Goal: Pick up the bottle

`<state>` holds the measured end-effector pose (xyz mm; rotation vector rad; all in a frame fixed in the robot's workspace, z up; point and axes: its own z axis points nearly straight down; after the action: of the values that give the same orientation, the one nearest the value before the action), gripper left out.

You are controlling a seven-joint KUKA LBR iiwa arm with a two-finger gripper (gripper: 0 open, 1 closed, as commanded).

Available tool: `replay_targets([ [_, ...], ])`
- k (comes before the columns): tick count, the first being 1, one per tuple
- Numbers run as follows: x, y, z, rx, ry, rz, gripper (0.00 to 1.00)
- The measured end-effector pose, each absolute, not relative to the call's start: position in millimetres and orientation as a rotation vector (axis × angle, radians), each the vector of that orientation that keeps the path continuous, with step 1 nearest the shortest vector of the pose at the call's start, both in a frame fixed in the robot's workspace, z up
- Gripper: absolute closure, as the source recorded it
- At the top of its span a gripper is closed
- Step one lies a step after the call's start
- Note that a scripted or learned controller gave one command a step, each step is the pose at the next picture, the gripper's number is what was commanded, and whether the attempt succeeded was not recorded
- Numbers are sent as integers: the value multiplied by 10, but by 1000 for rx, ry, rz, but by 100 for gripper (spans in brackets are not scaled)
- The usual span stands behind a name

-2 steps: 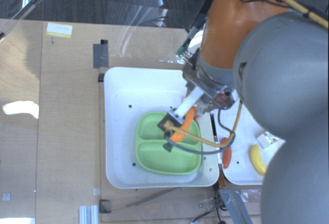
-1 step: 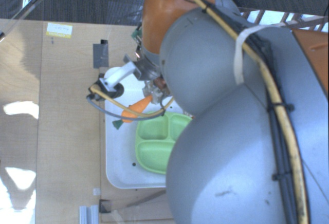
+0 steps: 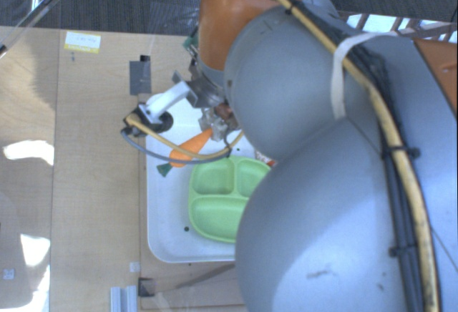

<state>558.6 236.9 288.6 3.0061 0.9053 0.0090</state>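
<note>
My gripper (image 3: 217,126) hangs over the far part of the white bin (image 3: 154,232), under the orange band of the wrist. Just below and left of it lies an orange toy carrot (image 3: 189,147) with a green tip, resting on the bin floor. A white fitting (image 3: 166,101) with a black end sticks out to the left of the wrist, and a yellow and grey cable loops from it under the carrot. The big grey arm hides the right part of this bin and everything beyond it, so I cannot pick out a bottle.
A green divided plate (image 3: 220,203) lies in the bin's middle, partly under the arm. A small red and white scrap (image 3: 263,158) peeks out at the arm's edge. The wooden bench (image 3: 93,182) stretches bare to the left.
</note>
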Motion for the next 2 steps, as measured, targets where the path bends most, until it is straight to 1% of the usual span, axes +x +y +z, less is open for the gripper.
replay_targets([
  [1,5037,2176,2623,2997,938,-2,100],
  [2,5426,1565,2350,2721,1570,-1,100],
])
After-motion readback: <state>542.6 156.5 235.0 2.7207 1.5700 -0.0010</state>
